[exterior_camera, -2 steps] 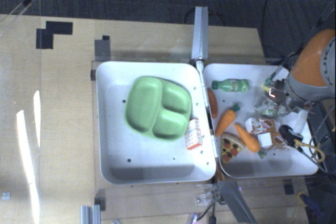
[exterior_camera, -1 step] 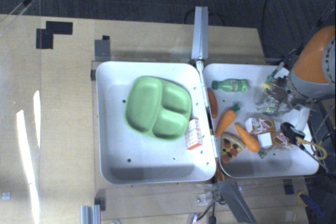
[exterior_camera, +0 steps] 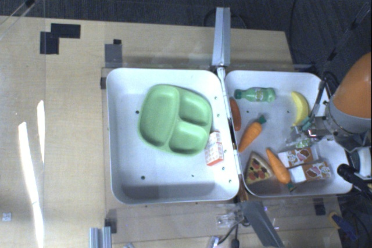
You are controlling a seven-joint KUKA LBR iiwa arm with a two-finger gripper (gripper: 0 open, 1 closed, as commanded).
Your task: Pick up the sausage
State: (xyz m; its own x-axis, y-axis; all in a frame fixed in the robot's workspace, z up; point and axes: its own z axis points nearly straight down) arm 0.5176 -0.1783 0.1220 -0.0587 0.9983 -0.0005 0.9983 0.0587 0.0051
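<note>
— Where's the gripper right now?

— Over the right-hand shallow white bin, toward its right side. It hangs off the grey arm with the orange band, which comes in from the right. The metal tip is a small tangle of parts from up here, and I honestly cannot tell how it is set. Nothing visibly sits in it.

— And the sausage?

— The reddish-brown sausage lies along the left wall of that same bin, pressed up against the divider between the two bins, running lengthwise front to back. It's well apart from the gripper, clear across the bin.

— What's between them?

— An orange carrot with a green top lies slanted just beside the sausage. Behind it, a small green plastic bottle lies on its side near the back wall. A yellow banana sits near the back right, just behind the gripper. Toward the front there's a toy pizza slice, a second orange carrot touching it, and a couple of brown-and-white printed packets below the gripper.

— The left-hand white bin?

— A light green divided plastic tray sits tilted in the middle, and a small white-and-red packet lies by its right wall.
</note>
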